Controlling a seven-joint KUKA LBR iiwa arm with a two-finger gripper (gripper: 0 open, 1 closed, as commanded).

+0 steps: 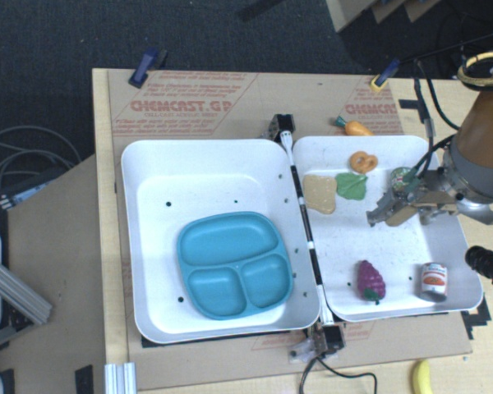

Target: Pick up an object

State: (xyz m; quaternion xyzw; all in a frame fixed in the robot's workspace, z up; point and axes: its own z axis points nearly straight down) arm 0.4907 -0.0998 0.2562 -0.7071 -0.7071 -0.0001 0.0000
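My end effector (384, 214) hangs over the middle of the right bin (404, 254). I cannot tell from here whether it is open or closed, and I see nothing held in it. The likeliest pick, I judge, is the green leaf-shaped piece (352, 185). It lies near the bin's far edge, just beyond the end effector toward the left bin, beside a tan slab (319, 194).

Two white bins (148, 171). Teal tray (230, 265) sits well apart from the grey gripper (386, 213). Near the gripper: tan slice (319, 194), green leaf (352, 185), orange ring (362, 162). Further off, purple fruit (370, 280) and a red-and-white can (433, 280).
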